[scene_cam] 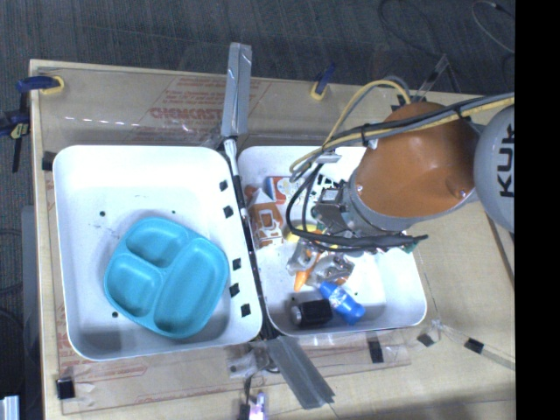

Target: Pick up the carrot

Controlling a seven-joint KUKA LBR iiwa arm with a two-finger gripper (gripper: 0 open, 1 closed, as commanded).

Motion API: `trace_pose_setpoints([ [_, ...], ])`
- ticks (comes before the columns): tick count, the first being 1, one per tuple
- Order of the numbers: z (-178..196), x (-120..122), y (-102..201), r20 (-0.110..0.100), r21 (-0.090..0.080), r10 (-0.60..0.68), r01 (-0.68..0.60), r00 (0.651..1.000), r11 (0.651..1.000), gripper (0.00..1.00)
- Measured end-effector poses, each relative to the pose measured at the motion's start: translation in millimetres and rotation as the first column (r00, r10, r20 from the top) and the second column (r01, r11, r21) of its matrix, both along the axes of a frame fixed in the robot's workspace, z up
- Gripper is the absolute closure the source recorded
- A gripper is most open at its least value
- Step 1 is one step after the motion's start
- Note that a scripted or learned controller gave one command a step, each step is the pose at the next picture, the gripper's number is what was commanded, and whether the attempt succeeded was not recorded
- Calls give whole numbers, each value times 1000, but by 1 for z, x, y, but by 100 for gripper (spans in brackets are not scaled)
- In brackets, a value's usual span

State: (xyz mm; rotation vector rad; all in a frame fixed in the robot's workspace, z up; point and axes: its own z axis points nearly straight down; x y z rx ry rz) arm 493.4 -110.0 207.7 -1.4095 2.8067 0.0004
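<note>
The carrot [300,279] shows as a small orange piece in the right bin [404,300], at its lower middle, mostly covered by the gripper. My gripper [320,261] hangs low in that bin under the orange wrist band [411,169], directly above and touching or nearly touching the carrot's upper end. From this angle I cannot tell whether the carrot is between its metal parts.
A blue cylindrical item [343,301] and a black one [311,311] lie just below the gripper near the bin's front wall. A brown-and-white packet [266,220] sits by the divider. The left bin [87,182] holds a blue divided plate [166,274].
</note>
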Motion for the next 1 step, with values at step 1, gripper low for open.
trace_pose_setpoints([
  [1,91,15,36,1,-1,219,-219,976,976,100],
])
